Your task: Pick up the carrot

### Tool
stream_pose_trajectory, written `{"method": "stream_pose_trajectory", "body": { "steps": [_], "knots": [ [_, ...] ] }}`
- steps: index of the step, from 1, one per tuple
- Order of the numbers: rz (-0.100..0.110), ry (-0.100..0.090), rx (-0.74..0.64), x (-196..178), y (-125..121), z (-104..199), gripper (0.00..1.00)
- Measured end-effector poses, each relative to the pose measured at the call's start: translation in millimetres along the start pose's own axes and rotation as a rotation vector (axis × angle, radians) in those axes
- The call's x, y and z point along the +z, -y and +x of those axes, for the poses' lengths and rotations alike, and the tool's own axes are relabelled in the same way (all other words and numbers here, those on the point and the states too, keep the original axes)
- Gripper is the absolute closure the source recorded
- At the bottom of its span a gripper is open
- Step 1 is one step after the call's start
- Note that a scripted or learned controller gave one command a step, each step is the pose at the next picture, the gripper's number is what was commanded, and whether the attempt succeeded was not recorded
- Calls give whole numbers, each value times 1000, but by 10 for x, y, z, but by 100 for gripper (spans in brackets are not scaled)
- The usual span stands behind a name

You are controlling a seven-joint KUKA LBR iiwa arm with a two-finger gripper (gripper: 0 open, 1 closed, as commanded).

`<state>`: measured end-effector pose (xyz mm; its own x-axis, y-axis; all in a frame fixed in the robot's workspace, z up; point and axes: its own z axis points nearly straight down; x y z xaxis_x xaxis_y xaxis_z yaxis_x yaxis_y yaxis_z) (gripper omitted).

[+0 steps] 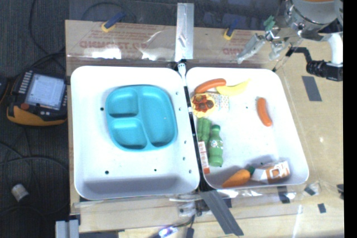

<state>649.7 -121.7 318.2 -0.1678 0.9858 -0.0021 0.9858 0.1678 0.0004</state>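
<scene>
The carrot (pixel 236 178), orange with a green tip, lies at the front edge of the right bin (pixel 290 136), touching a small white and brown carton (pixel 271 172). My gripper (pixel 262 52) hovers above the bin's back rim, far from the carrot. Its fingers are spread open with nothing between them.
The right bin also holds a hot dog sausage (pixel 209 85), a banana (pixel 234 87), a second sausage (pixel 264 111), two green bottles (pixel 211 139) and a pizza slice toy (pixel 203 102). A blue divided tray (pixel 139 116) sits in the left bin (pixel 89 164).
</scene>
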Motion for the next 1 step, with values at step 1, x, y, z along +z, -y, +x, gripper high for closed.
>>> {"method": "stream_pose_trajectory", "body": {
  "steps": [1],
  "knots": [
    [5, 0, 222, 1640, 42, -21, 0]
  ]
}}
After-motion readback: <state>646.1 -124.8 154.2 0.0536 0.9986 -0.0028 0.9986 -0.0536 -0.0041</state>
